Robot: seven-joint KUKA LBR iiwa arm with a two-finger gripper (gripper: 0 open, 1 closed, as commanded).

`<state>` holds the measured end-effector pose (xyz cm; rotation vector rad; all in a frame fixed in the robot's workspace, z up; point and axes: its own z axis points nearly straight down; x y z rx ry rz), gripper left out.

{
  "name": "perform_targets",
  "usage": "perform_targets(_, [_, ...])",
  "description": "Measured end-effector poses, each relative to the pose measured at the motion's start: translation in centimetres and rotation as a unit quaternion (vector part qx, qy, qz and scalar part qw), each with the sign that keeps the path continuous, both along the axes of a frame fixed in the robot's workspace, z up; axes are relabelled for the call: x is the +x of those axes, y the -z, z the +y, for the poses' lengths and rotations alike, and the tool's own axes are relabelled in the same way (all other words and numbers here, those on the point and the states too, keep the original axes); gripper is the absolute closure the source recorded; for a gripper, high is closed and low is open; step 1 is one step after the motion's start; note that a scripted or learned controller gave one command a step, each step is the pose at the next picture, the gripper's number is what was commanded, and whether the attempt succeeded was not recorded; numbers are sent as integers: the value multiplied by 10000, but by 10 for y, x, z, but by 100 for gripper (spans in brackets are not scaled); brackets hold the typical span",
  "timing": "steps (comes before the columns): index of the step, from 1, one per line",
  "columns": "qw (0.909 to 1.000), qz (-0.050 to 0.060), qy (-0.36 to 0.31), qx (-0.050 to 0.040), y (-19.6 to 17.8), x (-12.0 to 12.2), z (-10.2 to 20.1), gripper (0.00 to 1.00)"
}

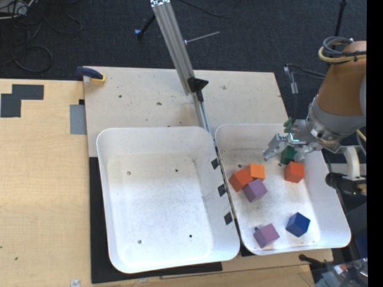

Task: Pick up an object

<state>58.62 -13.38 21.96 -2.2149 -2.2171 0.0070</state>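
Note:
My gripper [283, 148] hangs over the upper right part of the right bin [335, 235]. A small dark green block [289, 155] sits right under it, partly hidden by the gripper. Just below and to the right of the gripper lies a red-orange cube [294, 172]. Two orange blocks [248, 174] lie to the gripper's lower left, touching a purple cube [256, 190]. Nearer the front of the bin are a blue cube [298, 224] and a second purple cube [266, 234].
The left bin [108, 160] stands beside the right one, with black clips [219, 189] along the shared rim. A slanted aluminium post [176, 43] rises behind the bins. The arm's grey and orange body [342, 94] stands over the right bin's far right corner.

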Motion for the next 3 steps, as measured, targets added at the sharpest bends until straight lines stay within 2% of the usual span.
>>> perform_targets(1, [10000, -26, 7, -5, -3, 1, -1, 0])
perform_targets(2, [10000, 4, 18, 0, 56, 0, 8, 0])
perform_targets(3, [10000, -47, 15, -7, 95, 5, 10, 0])
